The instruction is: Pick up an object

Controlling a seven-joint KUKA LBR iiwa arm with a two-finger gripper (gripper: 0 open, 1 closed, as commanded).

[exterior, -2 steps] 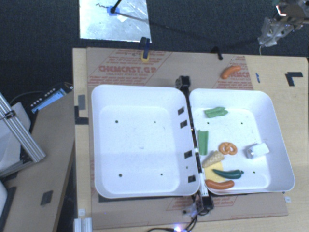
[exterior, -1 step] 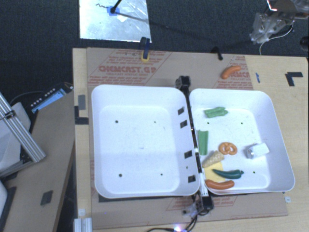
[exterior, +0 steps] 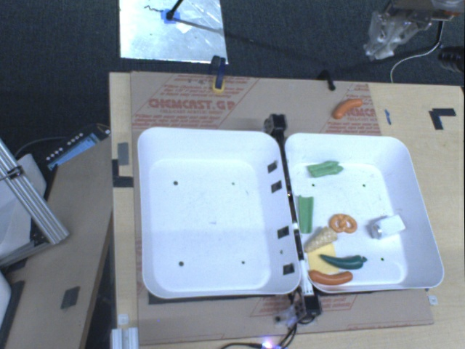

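My tool (exterior: 385, 41) hangs at the upper right of the frame, over dark floor beyond the surface (exterior: 182, 100); whether it is wide or narrow I cannot tell. The right bin (exterior: 414, 195) at lower right holds a green bean pod (exterior: 324, 169), a green strip (exterior: 306, 213), a pretzel (exterior: 343, 223), a white-and-grey block (exterior: 385, 227), a corn cob (exterior: 320, 238), a dark green pepper (exterior: 344, 261) and a sausage (exterior: 330, 277). Another sausage (exterior: 348, 107) lies on the surface above that bin. The left bin (exterior: 152, 195) sits beside it.
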